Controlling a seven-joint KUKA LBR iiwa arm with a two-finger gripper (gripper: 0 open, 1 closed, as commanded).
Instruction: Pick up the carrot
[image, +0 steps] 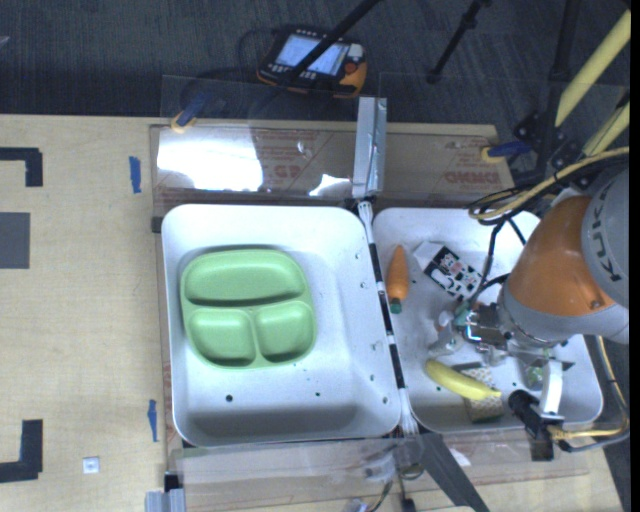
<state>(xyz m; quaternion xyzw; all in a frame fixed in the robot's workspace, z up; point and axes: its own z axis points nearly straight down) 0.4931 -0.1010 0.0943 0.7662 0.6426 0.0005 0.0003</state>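
Note:
The carrot (398, 275) is orange with a green stem end. It lies lengthwise along the left wall of the right bin (590, 400), near the divider between the two bins. My gripper (478, 330) hangs low over the middle of the right bin, below the arm's orange band (560, 270). It is to the right of the carrot and a little nearer the front, apart from it. Nothing can be seen held in it.
A yellow banana (462, 381) lies at the front of the right bin, just below the gripper. A small black-and-white item (448, 268) sits right of the carrot. The left bin (340, 400) holds a green divided plate (250, 305). Cables hang by the arm.

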